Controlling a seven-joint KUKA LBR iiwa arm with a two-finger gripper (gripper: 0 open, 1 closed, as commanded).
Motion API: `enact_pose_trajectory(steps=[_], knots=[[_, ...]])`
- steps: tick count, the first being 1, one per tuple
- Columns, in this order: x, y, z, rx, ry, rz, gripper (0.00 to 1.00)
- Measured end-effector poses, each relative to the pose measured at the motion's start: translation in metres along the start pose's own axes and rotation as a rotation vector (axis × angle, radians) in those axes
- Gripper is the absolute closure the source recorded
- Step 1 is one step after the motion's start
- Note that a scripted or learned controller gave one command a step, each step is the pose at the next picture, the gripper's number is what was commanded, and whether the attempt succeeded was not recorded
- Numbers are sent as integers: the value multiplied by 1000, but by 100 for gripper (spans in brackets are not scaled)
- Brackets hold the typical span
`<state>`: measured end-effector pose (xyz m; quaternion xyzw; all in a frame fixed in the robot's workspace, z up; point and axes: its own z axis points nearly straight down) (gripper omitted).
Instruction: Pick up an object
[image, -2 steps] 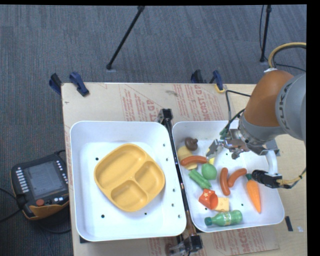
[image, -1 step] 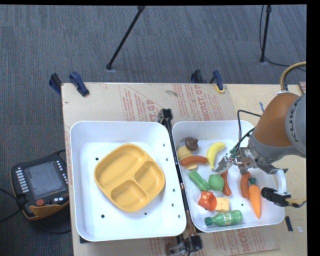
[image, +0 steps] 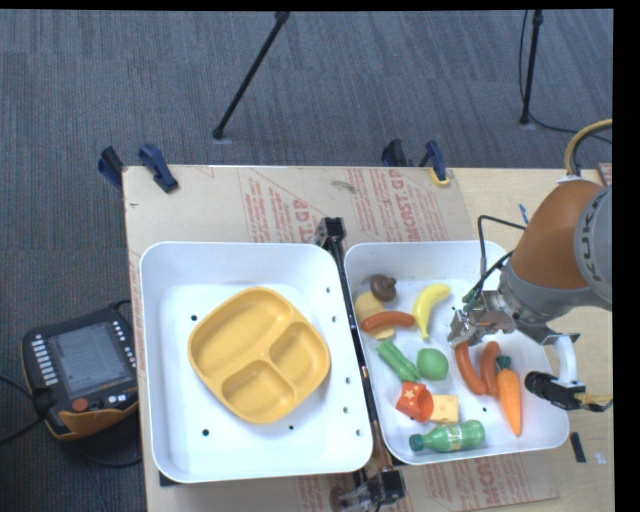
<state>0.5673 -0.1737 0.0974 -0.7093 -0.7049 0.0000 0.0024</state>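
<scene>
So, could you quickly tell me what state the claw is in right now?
Claw: over the right bin beside the banana; open or closed cannot be told.

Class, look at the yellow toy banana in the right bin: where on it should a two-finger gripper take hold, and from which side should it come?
Grip the banana across its narrow middle, coming straight down from above. It lies flat, curved, with bare bin floor on both flanks there; the gripper is close to its right.
</scene>
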Motion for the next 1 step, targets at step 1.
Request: enact_pose_trajectory(steps=[1], knots=[[33, 4, -95, -4, -3, -7, 100]])
